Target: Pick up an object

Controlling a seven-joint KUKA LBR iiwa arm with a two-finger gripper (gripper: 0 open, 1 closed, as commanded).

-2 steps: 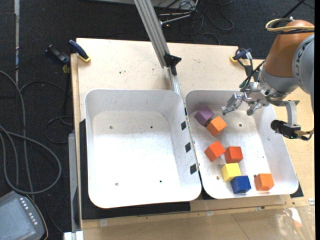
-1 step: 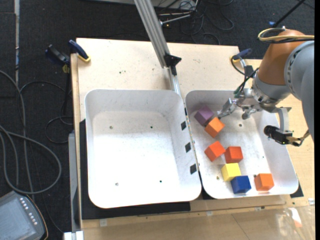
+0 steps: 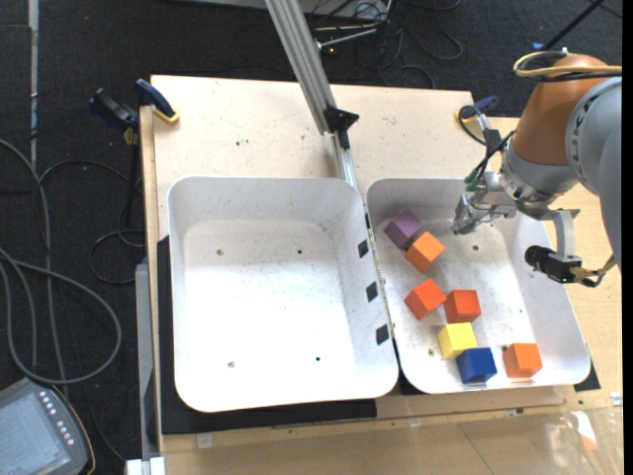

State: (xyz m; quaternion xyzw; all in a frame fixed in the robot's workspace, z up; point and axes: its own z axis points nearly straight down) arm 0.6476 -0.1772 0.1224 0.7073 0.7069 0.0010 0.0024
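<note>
The right bin [image 3: 554,310] holds several small blocks. A purple block [image 3: 402,231] and an orange block [image 3: 425,250] touch near its back left. Further forward lie an orange block [image 3: 425,297], a red-orange block [image 3: 462,306], a yellow block [image 3: 456,339], a blue block [image 3: 476,364] and an orange block [image 3: 522,359]. My gripper [image 3: 463,224] hangs over the back of this bin, right of the purple block and apart from it. Nothing shows between its tips.
The left bin [image 3: 198,216] stands beside the right one. A slanted metal rail [image 3: 302,52] runs down to the bins' shared edge. Clamps sit at the bench's back corners [image 3: 158,102]. Cables lie on the floor around the bench.
</note>
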